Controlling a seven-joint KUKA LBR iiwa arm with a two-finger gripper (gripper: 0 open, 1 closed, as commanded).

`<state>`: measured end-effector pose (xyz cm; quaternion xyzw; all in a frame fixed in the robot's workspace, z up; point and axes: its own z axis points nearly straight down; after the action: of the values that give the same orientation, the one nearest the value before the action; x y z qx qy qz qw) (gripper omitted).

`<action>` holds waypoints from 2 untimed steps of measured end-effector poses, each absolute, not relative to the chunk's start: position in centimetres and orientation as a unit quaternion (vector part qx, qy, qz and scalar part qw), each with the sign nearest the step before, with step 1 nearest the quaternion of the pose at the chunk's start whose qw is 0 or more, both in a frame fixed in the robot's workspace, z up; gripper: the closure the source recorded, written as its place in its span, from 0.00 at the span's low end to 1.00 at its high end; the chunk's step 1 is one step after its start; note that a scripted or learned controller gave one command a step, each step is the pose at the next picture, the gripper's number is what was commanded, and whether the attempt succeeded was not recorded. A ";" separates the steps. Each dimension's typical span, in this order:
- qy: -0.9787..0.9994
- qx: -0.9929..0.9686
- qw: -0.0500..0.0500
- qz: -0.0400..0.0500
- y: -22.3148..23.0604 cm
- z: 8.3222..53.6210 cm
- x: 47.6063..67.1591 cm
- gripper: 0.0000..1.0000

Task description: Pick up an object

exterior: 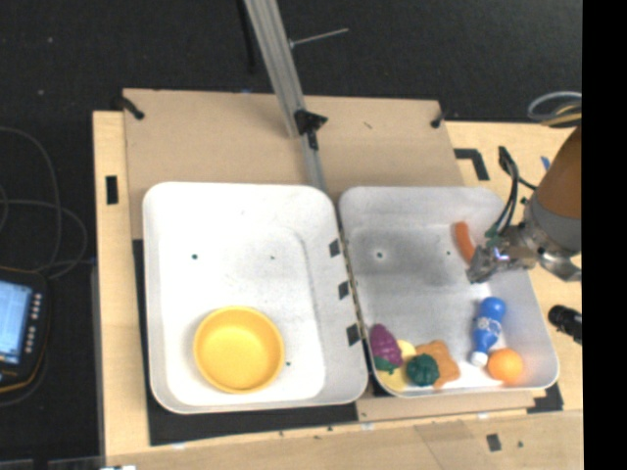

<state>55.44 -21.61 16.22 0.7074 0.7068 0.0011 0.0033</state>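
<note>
Right now we see the gripper [487,262] low inside the right bin [411,213], just beside the small orange carrot-like piece [461,239], likely positioned there for a grab, though whether it grips anything we cannot tell, with the blue bottle [488,325] nearer the bin's front.

Right bin [411,223]: I see its upper-left floor open for descent. Near edge crowded: purple piece [384,347], green piece [422,369], bottle [487,327], orange ball [506,365]. Left bin [235,223] open except yellow bowl [238,349] at near-left. Slanted pole [284,76] overhangs the far side.
</note>
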 end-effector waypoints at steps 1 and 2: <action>0.708 0.706 0.004 0.002 -21.8 21.7 55.6 1.00; 0.709 0.705 0.001 0.001 -16.6 21.9 54.6 1.00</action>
<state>54.63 -16.63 21.90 0.7048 0.7094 0.0009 0.0005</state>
